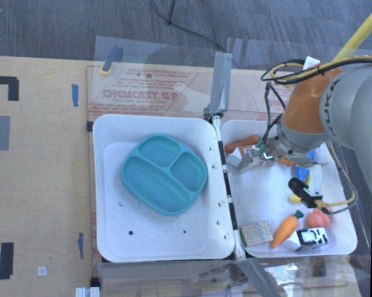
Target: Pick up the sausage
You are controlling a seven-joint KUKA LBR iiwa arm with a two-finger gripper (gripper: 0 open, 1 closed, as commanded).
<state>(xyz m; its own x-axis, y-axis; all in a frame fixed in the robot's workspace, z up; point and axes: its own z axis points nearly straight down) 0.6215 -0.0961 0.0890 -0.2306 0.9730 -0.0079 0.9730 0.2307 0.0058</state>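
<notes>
- So, the sausage (242,142) is lying in the upper left corner of the right bin (260,199). It's a reddish-orange stick, roughly level, close to the wall between the two bins.
- The claw (254,159) is down in that same corner, just below and a bit right of the sausage. It looks very close, maybe touching, but I can't call it either way.
- Honestly can't tell if the claw is apart or together, it's just a shiny metal blur from this angle. The sausage doesn't look clamped in it.
- The arm (349,102) comes in from the upper right of the frame, with its orange band (303,106) sitting right above the claw.
- Other stuff in the right bin: a carrot (285,230) near the bottom, tilted, with a speckled pad (257,232) to its left and a white-and-black toy (311,237) to its right.
- A pink thing (318,218) sits just above that toy, and a small blue thing (301,174) is further up, right of the claw.
- The left bin (105,191) holds a teal divided plate (165,173), about in the middle.
- Both bins are on a pale wood surface (39,170).
</notes>
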